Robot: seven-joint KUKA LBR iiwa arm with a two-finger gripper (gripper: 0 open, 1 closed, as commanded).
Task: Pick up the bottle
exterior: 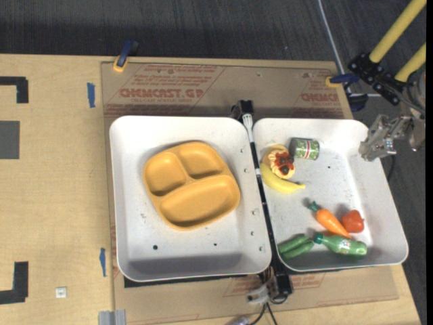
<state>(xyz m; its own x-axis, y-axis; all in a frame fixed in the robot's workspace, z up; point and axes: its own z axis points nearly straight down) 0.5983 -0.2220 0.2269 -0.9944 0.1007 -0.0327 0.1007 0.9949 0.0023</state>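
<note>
The bottle [344,246] lay in the right bin [379,181] beside the carrot [329,220]; the end effector [377,142] hovered at that bin's far-right rim, its grip state unclear.

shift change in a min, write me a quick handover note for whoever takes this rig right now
Gripper: at the right edge of the right bin, up near its far corner, nothing seen between its fingers; too small to tell if they are open or shut.
Bottle: green, lying on its side near the front of the right bin, beside the green pepper and just below the carrot.
Also in that bin: tomato, banana, small can.
Left bin holds the yellow divided plate.
Done: nothing yet.
Left: reach the bottle, grasp it, lift it.
</note>
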